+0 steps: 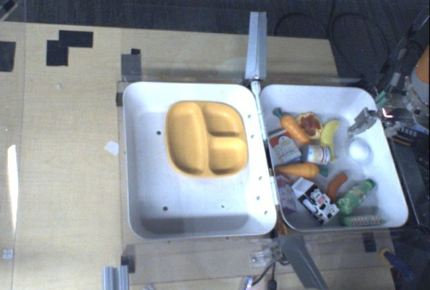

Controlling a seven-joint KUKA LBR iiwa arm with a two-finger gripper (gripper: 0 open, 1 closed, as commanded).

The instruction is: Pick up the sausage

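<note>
- Spotting the sausage (338, 182) in the lower middle of the right bin (396, 208): short, reddish, lying flat on the bin floor at a slant.
- Lies between an orange carrot (299, 170) on the camera's left and a green bottle (355, 195) just beside it on the lower right; a cow-patterned carton (317, 202) sits near its lower end.
- Appears to touch the green bottle at its lower end, though hard to be sure at this size.
- Placing the gripper (363, 123) near the upper right of the same bin, above a white round object (359, 150) and well apart from the sausage.
- Cannot tell whether the gripper is set wide or narrow; nothing seen held in it.
- Not yet started on the grasp itself: reach over and descent remain, judging by that gap.
- Probably a light toy piece, smooth and rounded, so likely to roll or squirt out under an off-centre pinch.
- Best taken across the narrow width at mid-length, with the closing line square to the long axis.
- Little room on the bottle side, so risk of nudging the bottle or catching it along with the sausage; more room on the upper left side.
- Left bin (134, 168) holding a yellow divided plate (205, 137), no part in this step.
</note>
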